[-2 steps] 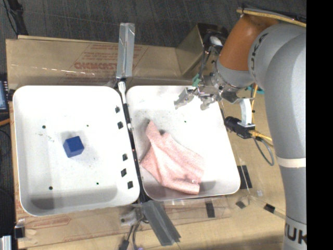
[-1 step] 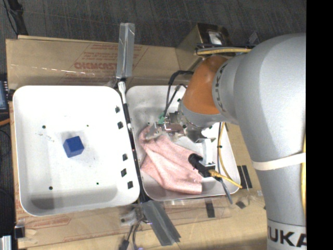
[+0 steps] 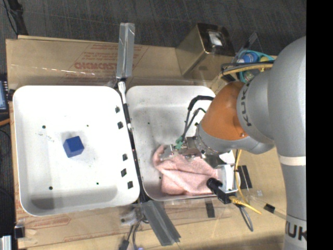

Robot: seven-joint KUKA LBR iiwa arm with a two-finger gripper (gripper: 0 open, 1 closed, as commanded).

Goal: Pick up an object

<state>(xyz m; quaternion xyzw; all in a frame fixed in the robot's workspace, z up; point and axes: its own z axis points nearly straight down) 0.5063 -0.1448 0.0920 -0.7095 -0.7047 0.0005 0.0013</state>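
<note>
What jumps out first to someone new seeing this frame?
The big grey arm with its orange band, reaching in from the right over the right bin. Its gripper sits down at a crumpled pink cloth. In the left bin, a lone blue cube.

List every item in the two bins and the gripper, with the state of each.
blue cube: resting flat on the floor of the left bin, apart from the walls.
pink cloth: crumpled in a heap at the near side of the right bin.
gripper: lowered over the cloth's upper edge; a grasp cannot be confirmed.
</note>
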